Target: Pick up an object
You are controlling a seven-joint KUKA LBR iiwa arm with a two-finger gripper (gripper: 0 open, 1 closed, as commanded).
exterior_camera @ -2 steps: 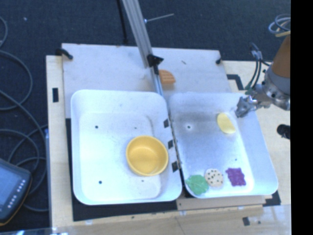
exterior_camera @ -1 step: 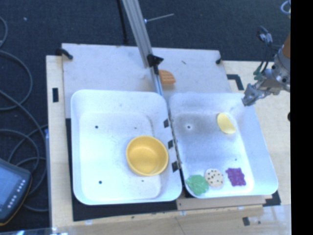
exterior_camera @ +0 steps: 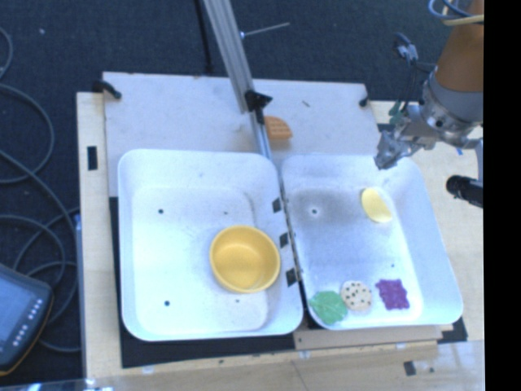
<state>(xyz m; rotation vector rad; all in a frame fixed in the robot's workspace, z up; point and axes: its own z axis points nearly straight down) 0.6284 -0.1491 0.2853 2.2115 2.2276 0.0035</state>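
My gripper (exterior_camera: pixel 389 155) hangs over the far right corner of the right bin (exterior_camera: pixel 431 218); I cannot tell how it stands, wide or narrow, and nothing shows in it. Just below it, toward the camera, lies a yellow disc (exterior_camera: pixel 376 205). Farther along the near wall sit a purple piece (exterior_camera: pixel 393 293), a cookie (exterior_camera: pixel 356 296) and a green piece (exterior_camera: pixel 328 306). Off to my left, a yellow bowl (exterior_camera: pixel 244 258) rests in the left bin (exterior_camera: pixel 155 186).

You cannot tell whether the blurred grey two-finger gripper (exterior_camera: pixel 387 157) is open or closed, and the slanted aluminium pole (exterior_camera: pixel 232 55) partly hides the small orange object (exterior_camera: pixel 278 129).
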